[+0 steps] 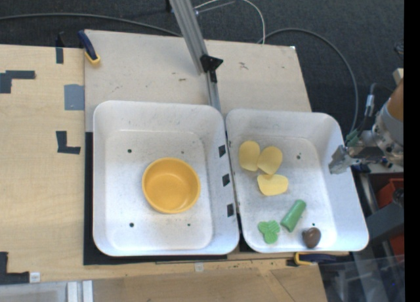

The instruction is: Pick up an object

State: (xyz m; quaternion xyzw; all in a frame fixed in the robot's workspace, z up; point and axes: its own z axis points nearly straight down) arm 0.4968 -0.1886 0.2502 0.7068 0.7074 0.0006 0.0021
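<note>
Claw (341,160): at the right rim of the right bin (328,123), above the rim rather than down among the contents; whether it is released or clenched cannot be told, and nothing shows in its grasp. Arm (394,123): enters from the right, behind the claw, mostly cut off by the frame edge. Three pale yellow pieces (261,166): left of the claw in the right bin, clustered and touching one another, two side by side and the third just nearer the camera. Green cylinder (293,216): left of the claw and nearer the camera, lying tilted. Green lump (268,231): just beside the cylinder's lower end, farther left. Brown lump (311,236): nearest the bin's front rim, beside the cylinder. Left bin (118,120): well left of the claw, touching the right bin. Yellow bowl (171,185): upright near the centre of the left bin, well apart from the claw. Metal pole (187,15): slanting in from the top, far left of the claw.
</note>
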